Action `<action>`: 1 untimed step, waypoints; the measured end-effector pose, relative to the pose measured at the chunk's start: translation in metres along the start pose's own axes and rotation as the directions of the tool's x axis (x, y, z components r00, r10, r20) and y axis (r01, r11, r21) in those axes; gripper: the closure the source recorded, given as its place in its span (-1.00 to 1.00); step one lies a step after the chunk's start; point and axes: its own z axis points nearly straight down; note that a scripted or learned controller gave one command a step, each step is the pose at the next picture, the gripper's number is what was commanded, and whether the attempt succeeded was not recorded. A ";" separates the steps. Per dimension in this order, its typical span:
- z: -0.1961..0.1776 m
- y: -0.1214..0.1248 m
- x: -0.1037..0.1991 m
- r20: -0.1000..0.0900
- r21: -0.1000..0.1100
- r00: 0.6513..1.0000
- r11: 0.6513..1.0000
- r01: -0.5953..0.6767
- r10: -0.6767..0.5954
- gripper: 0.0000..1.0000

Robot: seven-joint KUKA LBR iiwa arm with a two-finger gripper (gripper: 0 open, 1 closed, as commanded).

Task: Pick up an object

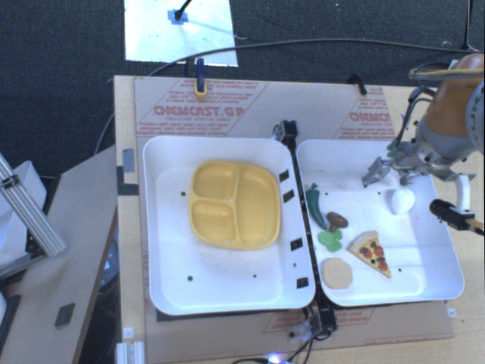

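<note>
While the gripper (pixel 394 174) hangs over the right bin (pixel 424 287), I cannot tell how it is set. Near the bin's front lies a flat pizza slice (pixel 370 252), its long side slanting, wide crust toward the back left. Beside it sit a round tan cookie (pixel 337 273) and a smooth white egg (pixel 402 200).

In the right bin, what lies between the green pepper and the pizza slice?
In the camera view, a brown mushroom and a green broccoli piece lie between the green pepper and the pizza slice.
</note>
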 end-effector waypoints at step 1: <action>-0.014 0.002 0.000 0.002 -0.007 1.000 1.000 0.001 -0.001 1.00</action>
